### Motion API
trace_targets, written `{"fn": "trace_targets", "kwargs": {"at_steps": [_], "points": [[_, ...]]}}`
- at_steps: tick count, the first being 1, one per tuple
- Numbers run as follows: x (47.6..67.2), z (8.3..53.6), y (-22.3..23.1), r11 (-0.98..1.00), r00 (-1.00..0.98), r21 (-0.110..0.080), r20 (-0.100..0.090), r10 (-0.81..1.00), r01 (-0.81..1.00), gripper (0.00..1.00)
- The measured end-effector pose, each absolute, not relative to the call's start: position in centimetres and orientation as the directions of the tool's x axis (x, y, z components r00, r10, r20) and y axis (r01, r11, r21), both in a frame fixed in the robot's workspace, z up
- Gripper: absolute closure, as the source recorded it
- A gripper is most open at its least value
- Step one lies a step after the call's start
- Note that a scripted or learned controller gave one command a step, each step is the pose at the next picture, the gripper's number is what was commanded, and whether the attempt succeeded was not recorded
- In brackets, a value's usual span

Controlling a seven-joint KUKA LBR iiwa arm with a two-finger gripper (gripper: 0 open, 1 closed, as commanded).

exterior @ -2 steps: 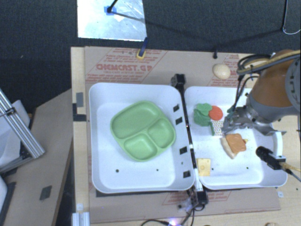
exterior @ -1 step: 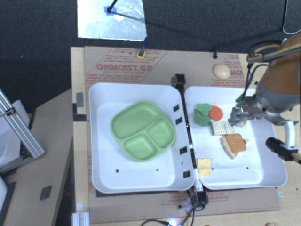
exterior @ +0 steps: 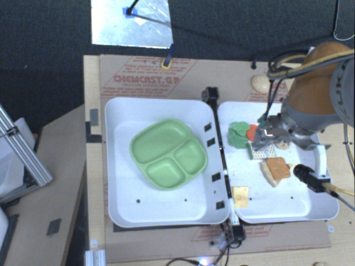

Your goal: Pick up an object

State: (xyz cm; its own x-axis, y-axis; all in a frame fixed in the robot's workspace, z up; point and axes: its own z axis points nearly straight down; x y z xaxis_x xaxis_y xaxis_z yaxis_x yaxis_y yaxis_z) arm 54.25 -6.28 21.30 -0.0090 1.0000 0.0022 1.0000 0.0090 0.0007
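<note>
My gripper [exterior: 264, 142] hangs low over the right bin [exterior: 288, 208], in its upper middle. Just to its left lie a green leafy toy [exterior: 238, 134] and a small red-orange piece [exterior: 252, 133], which touches the gripper's left side. A speckled grey patch [exterior: 259, 153] shows right under the gripper. A toast-like brown slice [exterior: 276, 170] rests a little below and to the right. Near the bin's front left corner lies a small yellow square [exterior: 241, 195]. The view does not show anything between the fingers.
The left bin [exterior: 119, 201] holds a green divided plate [exterior: 168, 153]. A black-clipped divider [exterior: 218, 148] runs between the bins. A pale egg-shaped thing [exterior: 259, 83] sits on the bench behind the right bin. A foil sheet [exterior: 132, 16] lies at the back.
</note>
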Motion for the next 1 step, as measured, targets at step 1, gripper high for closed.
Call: {"fn": "trace_targets", "kwargs": {"at_steps": [1], "points": [[53.37, 21.44, -1.32, 0.010, -0.010, 0.001, 0.002, 1.000, 1.000, 1.00]]}}
